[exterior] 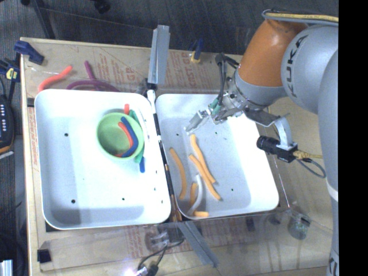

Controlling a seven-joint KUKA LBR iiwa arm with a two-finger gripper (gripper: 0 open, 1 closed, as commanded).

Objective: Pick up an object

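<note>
My gripper hangs over the upper left part of the right bin, its two fingers spread open with nothing between them. Just below it lie several orange strips: a long one runs down the bin's middle, another lies nearer the left wall, and a short one rests at the front edge. A pale curved piece sits among them. The gripper's tips hover close above the top end of the long strip.
The left bin holds a green bowl with blue and red pieces in it. A grey bar stands behind the bins. Red and purple cords lie on the bench at the back left.
</note>
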